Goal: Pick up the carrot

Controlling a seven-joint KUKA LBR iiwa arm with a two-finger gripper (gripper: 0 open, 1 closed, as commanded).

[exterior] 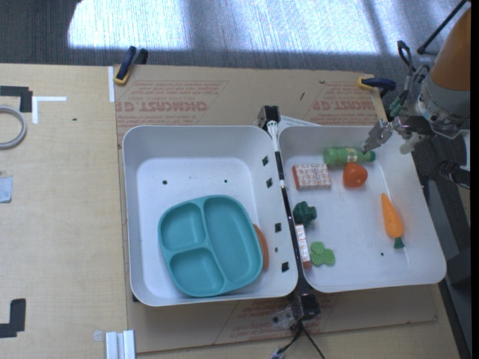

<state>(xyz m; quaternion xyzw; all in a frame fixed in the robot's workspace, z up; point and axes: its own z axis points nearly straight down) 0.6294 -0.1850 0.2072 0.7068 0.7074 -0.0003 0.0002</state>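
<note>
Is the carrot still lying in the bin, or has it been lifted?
Still lying in the bin. The carrot rests flat on the right bin floor, apart from the end effector, which is near the green item.

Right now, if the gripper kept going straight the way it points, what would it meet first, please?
Probably the green vegetable: the gripper slants down-left toward its right end, with the tomato just below. Height above the bin is unclear. The carrot lies off that line.

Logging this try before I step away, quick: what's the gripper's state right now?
Gripper: over the right bin's far end, by the green item; open or shut cannot be told. The carrot lies apart, not held.
</note>
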